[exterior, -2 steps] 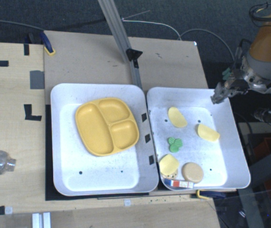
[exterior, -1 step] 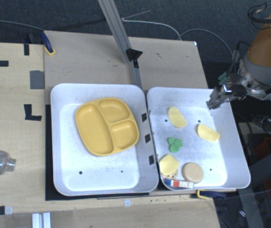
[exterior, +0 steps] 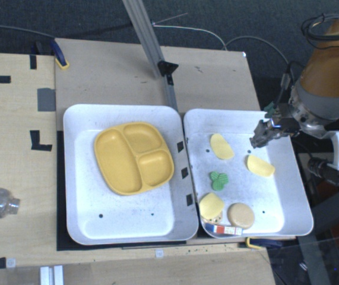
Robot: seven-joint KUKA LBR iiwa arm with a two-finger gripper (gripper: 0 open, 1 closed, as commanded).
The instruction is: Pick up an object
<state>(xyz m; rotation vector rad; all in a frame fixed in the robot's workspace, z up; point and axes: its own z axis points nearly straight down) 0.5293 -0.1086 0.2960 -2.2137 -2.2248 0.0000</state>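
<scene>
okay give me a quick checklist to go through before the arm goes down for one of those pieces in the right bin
1. Gripper is over the right bin, near its upper right part: ok.
2. Nothing sits between the gripper and the pieces below it: ok.
3. Nearest pieces, the yellow wedge and the yellow oval, lie apart from each other with bare floor around them: ok.
4. Green piece lies by itself mid-bin: ok.
5. Yellow round piece and tan disc sit crowded by the front wall: not ok for an easy grab.
6. Whether the gripper is open wide enough: cannot tell.
</scene>
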